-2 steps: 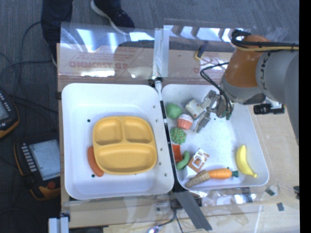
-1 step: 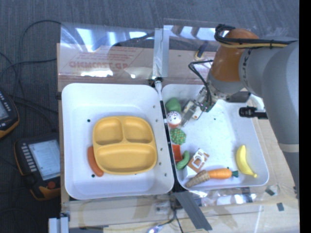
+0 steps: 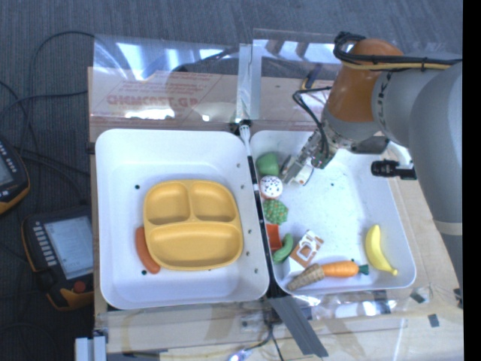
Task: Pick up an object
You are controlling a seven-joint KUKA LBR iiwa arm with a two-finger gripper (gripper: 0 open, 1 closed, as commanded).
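While the carrot [image 3: 340, 269] and banana [image 3: 379, 250] lay at the right bin's [image 3: 342, 201] near edge, the gripper [image 3: 299, 168] hung farther back beside a green toy [image 3: 267, 163]; whether it was spread or pinching anything, I couldn't tell.
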